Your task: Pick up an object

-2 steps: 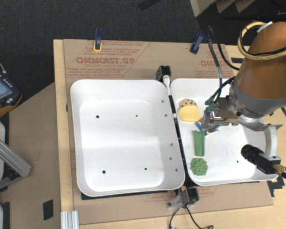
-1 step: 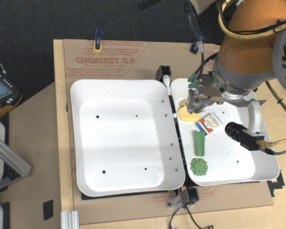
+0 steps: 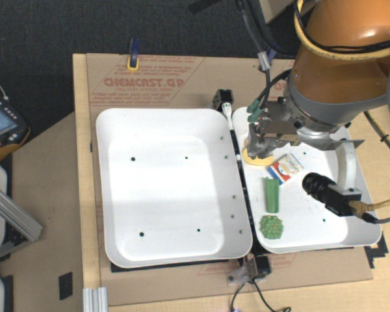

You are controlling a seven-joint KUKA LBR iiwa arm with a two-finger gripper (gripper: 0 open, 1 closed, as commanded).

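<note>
The gripper [image 3: 263, 143] hangs at the far-left corner of the right white bin [image 3: 325, 238], just above a flat yellow ring [image 3: 254, 159]; open or closed, one cannot tell.

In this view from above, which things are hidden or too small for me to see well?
- The right bin: in the camera view, its far part is covered by the arm.
- The yellow object: it lies partly under the end effector, so its full shape is unclear.
- The red, white and blue packet: its print is too small to read.
- The white curved piece: its upper end goes under the arm.
</note>
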